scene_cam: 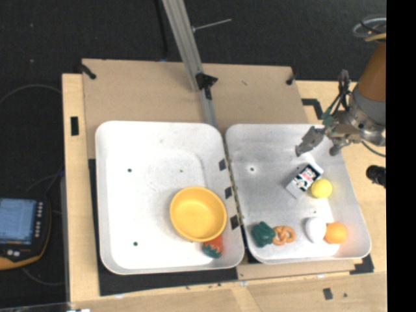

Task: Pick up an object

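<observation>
— Looking at the right side of the frame first: where is the gripper (321, 142)?

— It hangs over the upper right part of the right bin (260, 148), at the end of the grey arm (372, 86) with its orange band. Its two fingers are spread apart, one toward the left and one toward the right, with bare bin floor showing between them. Nothing sits between them.

— And the things to pick?

— Most lie in the right bin. A small black, white and blue box (304, 179) lies tilted just below the gripper, apart from it. A yellow ball (321, 188) touches the box's lower right side. Along the bin's lower edge, from left to right, sit a dark green object (262, 234), an orange pretzel-shaped piece (283, 235), a white rounded object (315, 229) and an orange ball (335, 233); the last two touch each other.

— What about the left bin (130, 155)?

— A yellow bowl (198, 213) stands upright in its lower right part. A red and green object (212, 246) peeks out from under the bowl's lower rim, near the bin's bottom right corner.

— Anything else?

— A grey metal post (185, 41) slants down from the top of the frame, and a handheld screen unit (21, 229) lies at the lower left.
</observation>
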